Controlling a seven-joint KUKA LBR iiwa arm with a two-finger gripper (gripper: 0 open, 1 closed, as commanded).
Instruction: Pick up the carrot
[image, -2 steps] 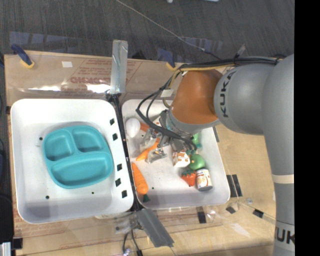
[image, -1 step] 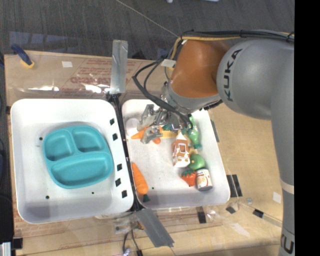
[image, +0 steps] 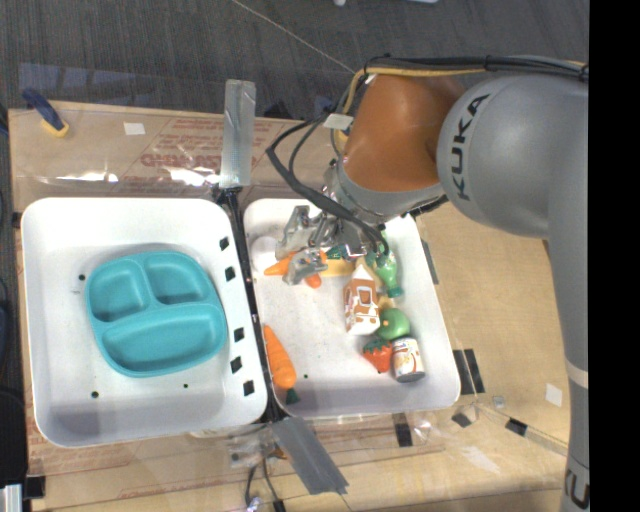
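The carrot (image: 279, 357) is a long orange toy lying against the left wall of the right bin (image: 330, 395), near its front corner, pointing roughly front to back. My gripper (image: 306, 246) hangs low over the back part of that bin, well behind the carrot and slightly to its right. Just beneath the gripper lies a small orange and yellow piece (image: 292, 266); I cannot see whether it is touched or held. The grey arm with its orange band (image: 400, 130) covers the bin's back right corner.
More toys crowd the right bin's right side: a white carton (image: 361, 303), green pieces (image: 386, 270) (image: 396, 323), a red piece (image: 377, 356) and a small can (image: 407, 362). The left bin (image: 60, 400) holds a teal divided plate (image: 155, 310). Black clips line the wall between the bins.
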